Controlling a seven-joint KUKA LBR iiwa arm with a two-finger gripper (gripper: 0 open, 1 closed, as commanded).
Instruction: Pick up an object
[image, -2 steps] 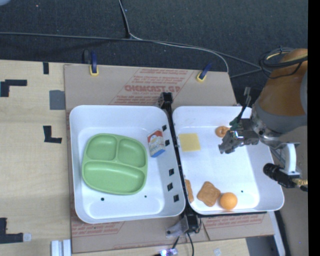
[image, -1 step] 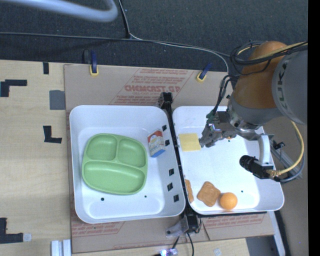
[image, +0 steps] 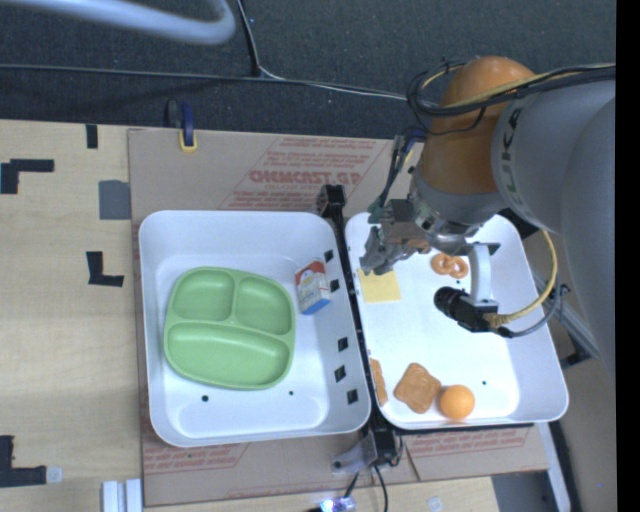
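Orange ball (image: 457, 402) sits at 5 o'clock in the right bin (image: 412, 335), just beside a toast piece (image: 417, 387) at its 9 o'clock. A thin brown piece (image: 378, 381) lies against that bin's left wall at 7 o'clock. A yellow square (image: 381, 288) lies flat at 10 o'clock in the same bin. The claw (image: 375, 262) hangs at the square's 12 o'clock edge. I cannot tell whether it touches the square, or whether the claw is wide or narrow. A pretzel (image: 450, 266) lies at 3 o'clock from the claw. The left bin (image: 230, 236) holds a green plate (image: 230, 327) with three compartments. A small carton (image: 313, 287) is at the plate's 2 o'clock, near the wall between the bins. Both bins rest on the bench (image: 300, 170).
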